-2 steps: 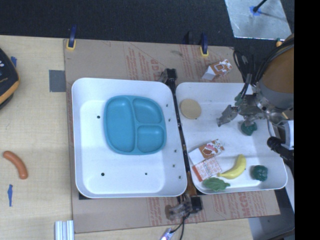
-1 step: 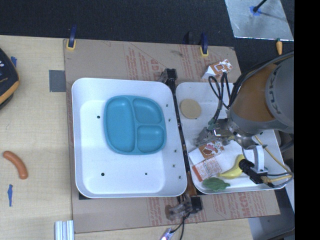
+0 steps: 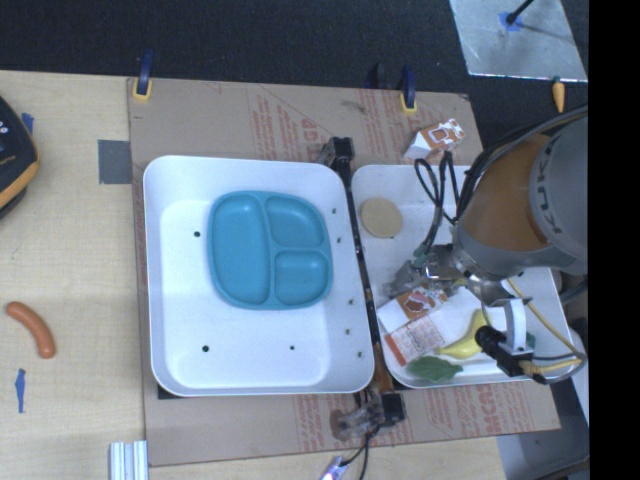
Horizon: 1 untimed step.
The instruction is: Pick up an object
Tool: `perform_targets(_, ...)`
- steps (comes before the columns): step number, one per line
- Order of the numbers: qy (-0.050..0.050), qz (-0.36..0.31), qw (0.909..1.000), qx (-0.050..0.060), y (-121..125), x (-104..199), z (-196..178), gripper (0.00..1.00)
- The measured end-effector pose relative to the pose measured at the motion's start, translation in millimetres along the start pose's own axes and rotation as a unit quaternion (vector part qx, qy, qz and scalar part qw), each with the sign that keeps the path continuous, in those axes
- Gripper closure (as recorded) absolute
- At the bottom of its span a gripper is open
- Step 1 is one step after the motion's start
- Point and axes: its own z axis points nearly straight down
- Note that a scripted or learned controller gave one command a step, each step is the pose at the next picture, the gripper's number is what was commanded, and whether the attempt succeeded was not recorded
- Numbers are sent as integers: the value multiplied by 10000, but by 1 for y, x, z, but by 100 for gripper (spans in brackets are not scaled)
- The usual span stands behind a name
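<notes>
The right bin (image 3: 400, 183) holds a round tan disc (image 3: 381, 218), a brown snack packet (image 3: 424, 299), a red-and-white packet (image 3: 413, 334), a yellow banana (image 3: 461, 347) and a green leaf (image 3: 432, 369). My gripper (image 3: 427, 268) reaches in from the right and hangs low over the middle of this bin, just above the brown packet. The arm's grey body and cables hide the bin's right half. Nothing can be seen held in the gripper.
The left bin (image 3: 175, 363) bears a blue divided plate (image 3: 270, 248). A small packet (image 3: 437, 137) lies on the cardboard behind the right bin. On the bench at far left lie a sausage (image 3: 32, 329) and a black-and-yellow device (image 3: 12, 158).
</notes>
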Motion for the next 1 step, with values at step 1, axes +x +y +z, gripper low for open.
perform_targets(1,-6,-17,10000,9,0,-1,-10,100)
